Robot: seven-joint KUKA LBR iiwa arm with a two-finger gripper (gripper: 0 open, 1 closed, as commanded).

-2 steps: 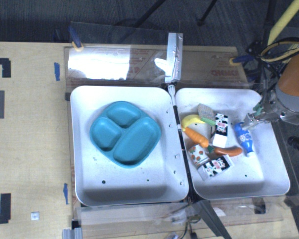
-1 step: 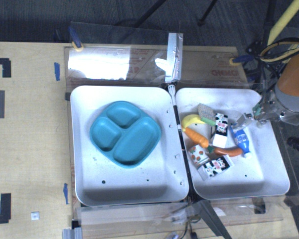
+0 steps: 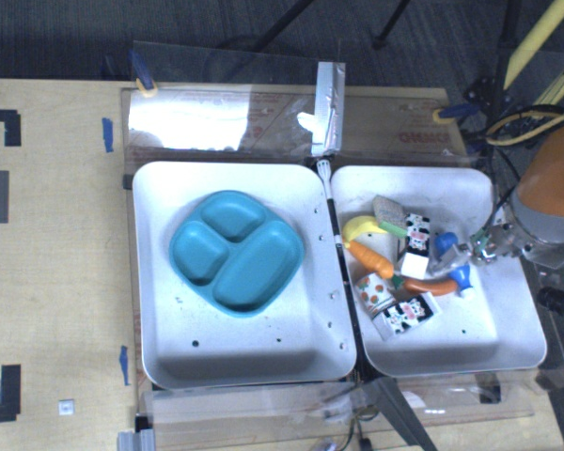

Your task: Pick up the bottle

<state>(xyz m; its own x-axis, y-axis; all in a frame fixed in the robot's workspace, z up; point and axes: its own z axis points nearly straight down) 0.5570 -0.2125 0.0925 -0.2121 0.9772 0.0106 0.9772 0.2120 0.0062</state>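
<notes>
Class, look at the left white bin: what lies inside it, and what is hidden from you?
Inside the left bin lies one blue divided plate, with three compartments, face up near the middle. The bin floor beneath the plate is covered and cannot be seen.

Grey KUKA arm body with a rounded casing (image 3: 545,228), broad orange band curving above the wrist (image 3: 553,178), small metallic two-finger gripper head with dark fittings (image 3: 484,245), thin dark cable arching along the wrist, darker grey joint parts below.

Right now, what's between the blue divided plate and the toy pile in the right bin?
Camera view: the bins' two adjoining rims, plus bare white floor on either side. The blue divided plate sits alone; the toy pile starts just past the divider.
</notes>
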